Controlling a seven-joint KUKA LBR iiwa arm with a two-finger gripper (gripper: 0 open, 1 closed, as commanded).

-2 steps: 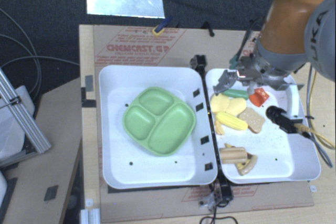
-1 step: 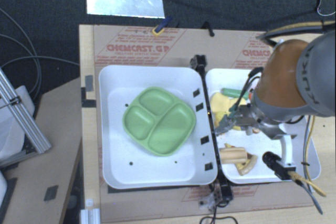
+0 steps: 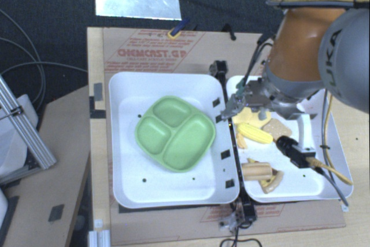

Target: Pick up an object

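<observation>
Where the grey metal gripper [image 3: 233,108] hangs low at the left wall of the right shallow white bin [image 3: 305,183], a yellow ridged corn-shaped toy [image 3: 255,135] lies just beside it, nearer the camera. Whether the gripper is spread or pressed together I cannot tell. A green three-compartment plastic plate [image 3: 175,133] lies farther off, across that wall.

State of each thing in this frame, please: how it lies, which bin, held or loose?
Green divided plate, right way up, compartments empty, in the left bin.
Yellow corn cob, on its side, loose, in the right bin.
Tan cylinder, on its side, loose, right bin's near end.
Gripper, low at the right bin's left wall, nothing visibly held.
</observation>
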